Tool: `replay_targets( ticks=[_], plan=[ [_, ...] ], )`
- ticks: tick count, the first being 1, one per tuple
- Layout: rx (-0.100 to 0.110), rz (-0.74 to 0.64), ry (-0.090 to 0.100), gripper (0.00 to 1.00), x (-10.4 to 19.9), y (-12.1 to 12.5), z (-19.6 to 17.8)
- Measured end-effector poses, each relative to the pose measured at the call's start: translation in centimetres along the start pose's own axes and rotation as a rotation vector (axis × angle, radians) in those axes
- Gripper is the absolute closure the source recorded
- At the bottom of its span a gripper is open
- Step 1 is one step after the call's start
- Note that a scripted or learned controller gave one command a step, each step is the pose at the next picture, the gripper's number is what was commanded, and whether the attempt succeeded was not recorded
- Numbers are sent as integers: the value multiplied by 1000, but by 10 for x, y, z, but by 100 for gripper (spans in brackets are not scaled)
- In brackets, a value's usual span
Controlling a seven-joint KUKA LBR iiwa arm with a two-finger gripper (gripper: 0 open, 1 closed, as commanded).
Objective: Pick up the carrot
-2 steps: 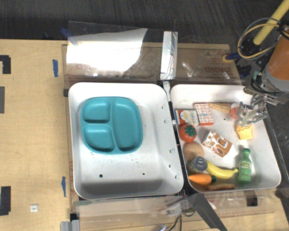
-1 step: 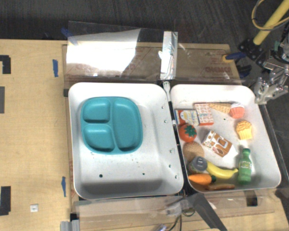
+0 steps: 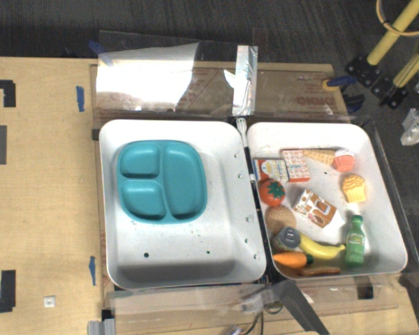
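The carrot [image 3: 289, 259] is a small orange piece lying on its side in the near left corner of the right bin [image 3: 384, 187]. It touches a yellow banana [image 3: 322, 249] on its right and sits just below a grey-blue round item [image 3: 288, 238]. A thin brown-red stick [image 3: 320, 271] lies along the bin's front wall beside it.
The right bin also holds a tomato [image 3: 271, 192], a brown ball [image 3: 280, 218], a green bottle [image 3: 355, 241], several small cartons [image 3: 314, 208], and yellow [image 3: 353, 187] and pink [image 3: 343, 161] pieces. The left bin [image 3: 223, 243] bears a teal divided plate [image 3: 160, 180]. Yellow tubing [image 3: 398, 19] stands at the far right.
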State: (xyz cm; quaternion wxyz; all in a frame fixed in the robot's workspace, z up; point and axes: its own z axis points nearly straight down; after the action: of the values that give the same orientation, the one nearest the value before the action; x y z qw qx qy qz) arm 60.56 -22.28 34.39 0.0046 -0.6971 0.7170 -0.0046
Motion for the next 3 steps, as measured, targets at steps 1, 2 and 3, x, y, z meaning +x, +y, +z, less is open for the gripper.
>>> replay_targets(
  ticks=[1, 2, 3],
  plan=[
    [-15, -390, -8, 100, 0, 26, 55],
    [-4, -718, -7, 100, -13, -58, 5],
    [-3, -1086, -5, 100, -9, -59, -35]
  ],
)
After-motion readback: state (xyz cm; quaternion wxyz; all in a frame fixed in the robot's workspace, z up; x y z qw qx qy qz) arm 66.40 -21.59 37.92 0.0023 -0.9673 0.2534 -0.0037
